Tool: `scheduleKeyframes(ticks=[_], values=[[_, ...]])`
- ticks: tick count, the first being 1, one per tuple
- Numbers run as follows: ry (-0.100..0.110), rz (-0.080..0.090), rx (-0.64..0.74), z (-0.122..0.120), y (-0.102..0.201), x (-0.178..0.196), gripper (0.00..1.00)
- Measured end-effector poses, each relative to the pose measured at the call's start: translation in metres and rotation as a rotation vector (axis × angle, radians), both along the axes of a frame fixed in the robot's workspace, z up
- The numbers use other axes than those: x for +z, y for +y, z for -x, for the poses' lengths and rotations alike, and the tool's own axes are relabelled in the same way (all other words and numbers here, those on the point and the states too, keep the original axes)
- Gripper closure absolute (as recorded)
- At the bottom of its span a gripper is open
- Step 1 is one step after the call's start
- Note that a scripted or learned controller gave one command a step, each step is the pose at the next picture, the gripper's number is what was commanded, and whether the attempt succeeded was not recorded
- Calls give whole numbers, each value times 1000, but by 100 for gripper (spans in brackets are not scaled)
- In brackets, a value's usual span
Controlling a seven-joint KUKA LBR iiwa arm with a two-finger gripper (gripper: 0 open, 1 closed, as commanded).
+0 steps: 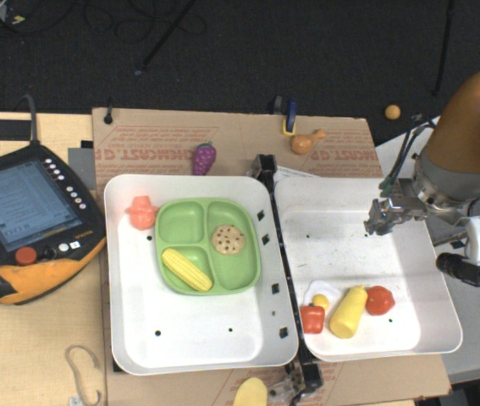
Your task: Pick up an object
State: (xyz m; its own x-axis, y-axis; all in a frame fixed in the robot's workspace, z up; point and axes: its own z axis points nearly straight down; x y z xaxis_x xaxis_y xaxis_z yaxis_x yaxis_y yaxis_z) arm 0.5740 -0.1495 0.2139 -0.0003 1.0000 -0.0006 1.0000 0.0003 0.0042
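Note:
In the right bin, near its front edge, lie a yellow bottle-shaped toy, a red tomato-like toy, a small red toy and a small yellow piece. My gripper hangs over the right part of that bin, well behind these toys, with nothing visible in it. In the left bin a green divided plate carries a corn cob and a cookie. A pink toy lies beside the plate.
A purple grape toy and an orange duck-like toy rest on the cardboard behind the bins. A teach pendant lies at the left. A yellow toy sits at the front edge, below the bins.

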Motion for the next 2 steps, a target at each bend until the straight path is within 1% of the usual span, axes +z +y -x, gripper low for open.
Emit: scheduleKeyframes(ticks=[1, 2], values=[[4, -1, 0, 0, -1, 14, 100], [8, -3, 3, 1, 54, 4, 100]])
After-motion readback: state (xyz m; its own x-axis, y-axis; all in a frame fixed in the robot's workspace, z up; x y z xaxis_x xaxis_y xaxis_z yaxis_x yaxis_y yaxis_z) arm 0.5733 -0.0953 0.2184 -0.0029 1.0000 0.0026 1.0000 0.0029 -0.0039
